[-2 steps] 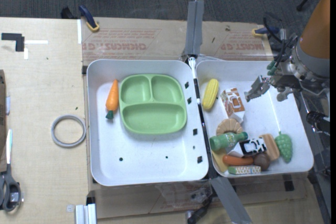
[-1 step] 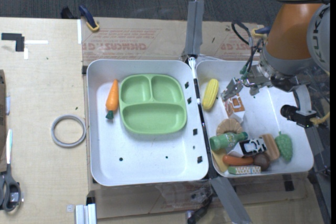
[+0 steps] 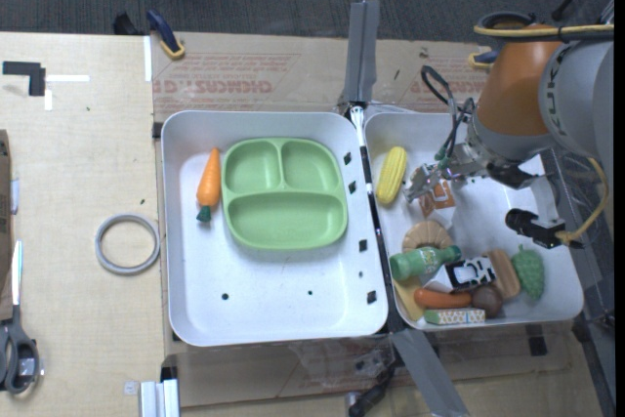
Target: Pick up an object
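My gripper (image 3: 430,183) is down in the right bin (image 3: 562,308), near its back left part. It hangs from the grey arm with the orange band (image 3: 518,93). A small orange and white object (image 3: 441,198) lies right at the gripper's tip; whether it is held is unclear. To its left lies a yellow corn cob (image 3: 391,174), and in front of it a round tan piece (image 3: 427,236). Closer to the bin's front lie a green bottle (image 3: 425,261), a black and white item (image 3: 475,271), a brown bread piece (image 3: 504,271), a green fruit (image 3: 530,274) and an orange carrot (image 3: 441,298).
The left bin (image 3: 283,308) holds a green divided plate (image 3: 285,192) and a carrot (image 3: 208,179) beside it. A grey ring (image 3: 128,242) and scissors (image 3: 18,352) lie on the bench at the left. A metal divider post (image 3: 362,54) stands between the bins.
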`<state>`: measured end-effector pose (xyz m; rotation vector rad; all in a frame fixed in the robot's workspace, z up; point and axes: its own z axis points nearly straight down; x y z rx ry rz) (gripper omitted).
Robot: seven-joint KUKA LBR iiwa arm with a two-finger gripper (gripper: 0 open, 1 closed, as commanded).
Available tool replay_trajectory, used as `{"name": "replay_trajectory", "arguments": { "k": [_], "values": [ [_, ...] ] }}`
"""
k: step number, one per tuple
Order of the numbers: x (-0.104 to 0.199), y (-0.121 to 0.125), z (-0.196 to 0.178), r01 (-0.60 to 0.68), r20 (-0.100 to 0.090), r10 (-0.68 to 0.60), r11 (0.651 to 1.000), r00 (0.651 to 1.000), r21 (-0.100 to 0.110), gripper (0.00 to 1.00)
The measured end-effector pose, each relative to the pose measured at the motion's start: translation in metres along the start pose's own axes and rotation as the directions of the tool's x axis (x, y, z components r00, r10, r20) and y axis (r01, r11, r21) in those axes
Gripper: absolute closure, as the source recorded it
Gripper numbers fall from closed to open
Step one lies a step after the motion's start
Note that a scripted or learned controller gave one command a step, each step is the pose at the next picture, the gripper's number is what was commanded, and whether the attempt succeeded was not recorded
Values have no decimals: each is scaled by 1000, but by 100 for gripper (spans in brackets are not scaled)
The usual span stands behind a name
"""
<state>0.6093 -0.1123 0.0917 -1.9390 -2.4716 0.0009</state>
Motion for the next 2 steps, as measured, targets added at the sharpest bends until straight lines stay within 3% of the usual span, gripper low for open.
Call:
{"name": "replay_trajectory", "arguments": {
  "k": [1,2],
  "values": [
    [-2,0,-10,-3,1,3,1000,1000,-2,100],
    [71,54,-100,-191,1,191,982,982,0,100]
  ]
}}
